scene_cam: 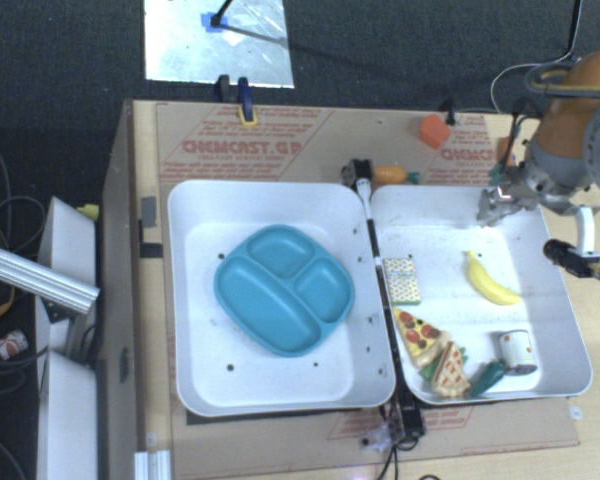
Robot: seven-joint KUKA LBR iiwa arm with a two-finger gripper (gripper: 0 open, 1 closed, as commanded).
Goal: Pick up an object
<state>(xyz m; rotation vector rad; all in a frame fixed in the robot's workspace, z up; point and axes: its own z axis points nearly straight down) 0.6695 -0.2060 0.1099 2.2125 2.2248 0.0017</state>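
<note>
Where readable, "CHEMCAST GP", perhaps, on board [242,146]

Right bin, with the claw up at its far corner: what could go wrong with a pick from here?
1. The pizza slice, sandwich wedge and green-handled tool lie bunched at the near edge, so the claw could catch two things or nudge one aside.
2. The banana is curved and may roll out of a pinch.
3. The small cup lies near the right bin's wall, leaving little room.
</note>
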